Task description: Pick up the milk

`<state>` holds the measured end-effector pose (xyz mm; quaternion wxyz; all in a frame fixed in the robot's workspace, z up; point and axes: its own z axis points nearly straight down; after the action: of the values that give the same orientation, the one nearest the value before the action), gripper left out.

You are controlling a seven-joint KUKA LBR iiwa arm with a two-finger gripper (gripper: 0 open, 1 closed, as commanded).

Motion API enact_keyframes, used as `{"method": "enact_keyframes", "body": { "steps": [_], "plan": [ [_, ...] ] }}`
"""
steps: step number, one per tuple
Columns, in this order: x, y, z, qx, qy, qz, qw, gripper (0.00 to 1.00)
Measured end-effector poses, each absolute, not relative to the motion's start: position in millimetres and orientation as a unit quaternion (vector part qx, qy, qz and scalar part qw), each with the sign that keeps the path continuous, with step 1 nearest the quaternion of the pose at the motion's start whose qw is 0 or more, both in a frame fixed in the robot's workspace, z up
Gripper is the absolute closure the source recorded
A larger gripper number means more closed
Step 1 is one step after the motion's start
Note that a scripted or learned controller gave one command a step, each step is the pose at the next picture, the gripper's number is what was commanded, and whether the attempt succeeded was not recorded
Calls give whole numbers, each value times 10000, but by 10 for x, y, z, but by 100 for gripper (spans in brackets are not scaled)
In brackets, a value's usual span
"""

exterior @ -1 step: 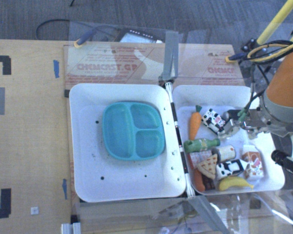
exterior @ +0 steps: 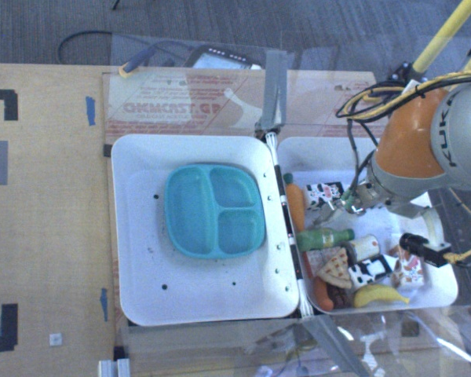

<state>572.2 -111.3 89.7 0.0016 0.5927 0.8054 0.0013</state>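
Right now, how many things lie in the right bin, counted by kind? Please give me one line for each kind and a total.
Cow-patterned milk cartons: 2
Carrots: 1
Green bottles: 1
Pizza slices: 1
Bananas: 1
Total: 6 that I can name; a few more small items there are too unclear to sort.

Hidden and cut-off parts in the right bin

The arm runs off the right edge and covers the gripper; the cow-patterned carton, possibly the milk, is partly hidden.
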Motion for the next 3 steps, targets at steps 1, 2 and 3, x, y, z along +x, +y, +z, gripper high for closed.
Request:
{"method": "enact_keyframes", "body": {
  "steps": [1, 2, 3],
  "plan": [
    [6253, -1161, 859, 5560, 8312, 12, 16, 0],
    [6544, -1064, 849, 7531, 6571, -220, -246, 0],
    [6555, -999, 957, 7512, 6592, -201, -277, 100]
  ]
}}
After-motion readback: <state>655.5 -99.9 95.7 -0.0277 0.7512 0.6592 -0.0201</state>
